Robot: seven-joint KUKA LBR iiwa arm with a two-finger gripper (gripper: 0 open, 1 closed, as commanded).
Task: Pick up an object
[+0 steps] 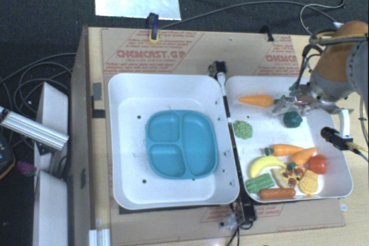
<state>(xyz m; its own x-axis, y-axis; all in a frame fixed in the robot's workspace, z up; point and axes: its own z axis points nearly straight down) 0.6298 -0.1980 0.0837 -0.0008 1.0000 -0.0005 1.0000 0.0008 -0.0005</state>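
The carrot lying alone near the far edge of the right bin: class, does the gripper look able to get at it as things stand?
Probably yes. The carrot lies apart from the other toy food, with bare bin floor around it, and the gripper hangs just beside its tip. Only the bin wall lies close by.

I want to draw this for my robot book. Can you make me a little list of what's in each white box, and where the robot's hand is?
left bin: one blue plate with three sections
right bin: toy food
far part of right bin: carrot, dark green ball
middle, near the divider: green broccoli
near corner pile: banana, two more carrots, tomato, sausage, other small pieces
gripper: over the right bin, between the far carrot and the green ball
held item: none seen between the fingers
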